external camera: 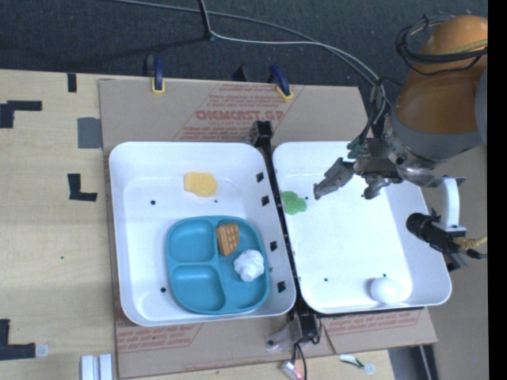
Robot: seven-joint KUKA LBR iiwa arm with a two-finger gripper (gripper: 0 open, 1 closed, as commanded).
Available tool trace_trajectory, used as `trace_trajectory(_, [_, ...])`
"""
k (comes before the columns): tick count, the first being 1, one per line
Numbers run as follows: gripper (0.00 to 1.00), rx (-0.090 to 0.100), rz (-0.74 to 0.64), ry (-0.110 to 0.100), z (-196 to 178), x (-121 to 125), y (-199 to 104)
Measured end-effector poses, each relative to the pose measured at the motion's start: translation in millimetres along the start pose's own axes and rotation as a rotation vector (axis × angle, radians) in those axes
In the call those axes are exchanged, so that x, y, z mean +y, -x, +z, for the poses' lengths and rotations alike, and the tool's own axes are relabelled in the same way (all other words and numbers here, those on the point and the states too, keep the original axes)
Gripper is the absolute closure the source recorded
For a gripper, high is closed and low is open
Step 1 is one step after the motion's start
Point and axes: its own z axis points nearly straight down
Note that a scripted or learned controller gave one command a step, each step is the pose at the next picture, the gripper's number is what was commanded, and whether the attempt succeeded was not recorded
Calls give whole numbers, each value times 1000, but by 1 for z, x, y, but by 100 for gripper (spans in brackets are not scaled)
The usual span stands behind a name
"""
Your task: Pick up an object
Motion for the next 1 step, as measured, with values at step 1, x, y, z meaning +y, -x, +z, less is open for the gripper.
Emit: trace_trajectory(1, [0, 0, 0, -1, -65, 24, -59])
